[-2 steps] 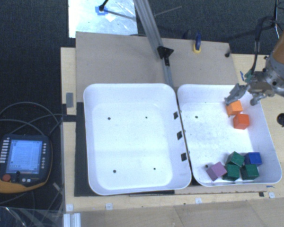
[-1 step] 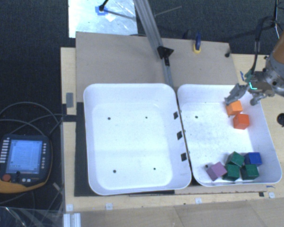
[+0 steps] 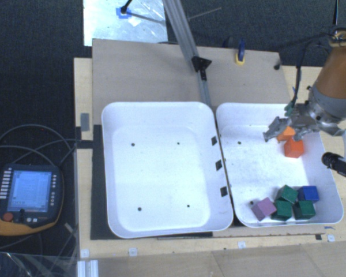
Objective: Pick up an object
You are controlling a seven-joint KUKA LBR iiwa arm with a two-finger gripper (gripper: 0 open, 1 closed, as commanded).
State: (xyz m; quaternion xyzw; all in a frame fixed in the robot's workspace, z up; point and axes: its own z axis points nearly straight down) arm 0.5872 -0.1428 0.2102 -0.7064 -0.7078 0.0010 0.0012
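Observation:
My gripper (image 3: pixel 286 131) hangs over the upper right part of the right bin (image 3: pixel 242 154). A small light-orange block (image 3: pixel 286 134) shows between its two grey fingers (image 3: pixel 272 133), and the fingers are shut on it. Just below and to the right, a darker orange-red block (image 3: pixel 294 148) lies on the bin floor. In the bin's front right corner sits a cluster: a purple block (image 3: pixel 264 208), a blue block (image 3: pixel 308 193) and several green blocks (image 3: pixel 287 194).
The left bin (image 3: pixel 112 154) lies beside the right one, with a ridge and black clips (image 3: pixel 219 165) between them. A slanted metal pole (image 3: pixel 184 33) crosses the back of the bench. A teach pendant (image 3: pixel 26 198) rests off the bench at left.

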